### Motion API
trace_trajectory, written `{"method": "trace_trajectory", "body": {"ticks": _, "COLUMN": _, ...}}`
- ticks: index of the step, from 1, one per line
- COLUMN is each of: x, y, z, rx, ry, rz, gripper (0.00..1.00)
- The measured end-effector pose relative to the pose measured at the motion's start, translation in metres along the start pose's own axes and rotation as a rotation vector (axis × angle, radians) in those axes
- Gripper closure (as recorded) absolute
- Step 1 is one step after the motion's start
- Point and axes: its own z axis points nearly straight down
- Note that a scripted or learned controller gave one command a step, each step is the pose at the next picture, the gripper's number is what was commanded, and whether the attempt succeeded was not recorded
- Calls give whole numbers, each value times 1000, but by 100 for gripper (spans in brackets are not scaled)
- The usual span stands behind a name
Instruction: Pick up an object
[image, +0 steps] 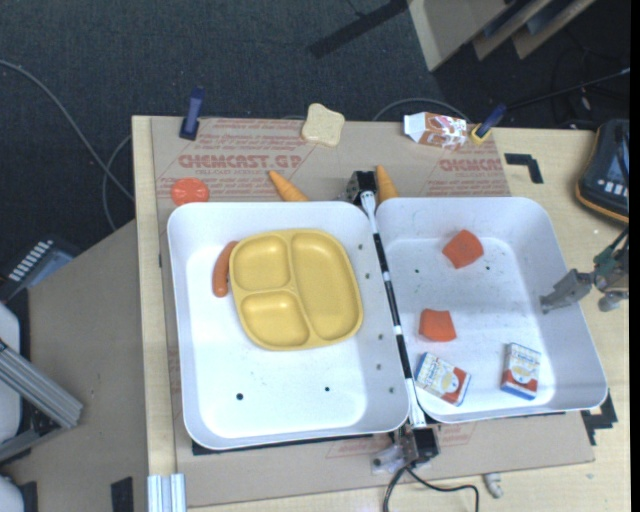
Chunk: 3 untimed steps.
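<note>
Looking down, the gripper (572, 290) hangs at the right bin's (560, 225) far right edge — I cannot tell its state — and the nearest thing, a small carton (521, 369), lies just below-left of it.

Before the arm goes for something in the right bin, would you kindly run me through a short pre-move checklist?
1. Gripper over right bin, at its right edge: ok.
2. Fingers carrying nothing: cannot tell, too small.
3. Upper orange block standing clear of neighbours: ok.
4. Lower orange block clear of carton: ok, close though.
5. Right carton away from bin wall: not ok, near the rim.
</note>
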Motion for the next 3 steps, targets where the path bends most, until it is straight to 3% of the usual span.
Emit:
{"method": "trace_trajectory", "body": {"ticks": 1, "x": 70, "y": 58, "z": 99, "rx": 3, "ry": 3, "rz": -2, "gripper": 0}}
{"method": "trace_trajectory", "body": {"ticks": 2, "x": 77, "y": 121, "z": 142, "rx": -1, "ry": 1, "rz": -1, "gripper": 0}}
{"method": "trace_trajectory", "body": {"ticks": 3, "x": 92, "y": 173, "z": 153, "rx": -1, "ry": 0, "rz": -2, "gripper": 0}}
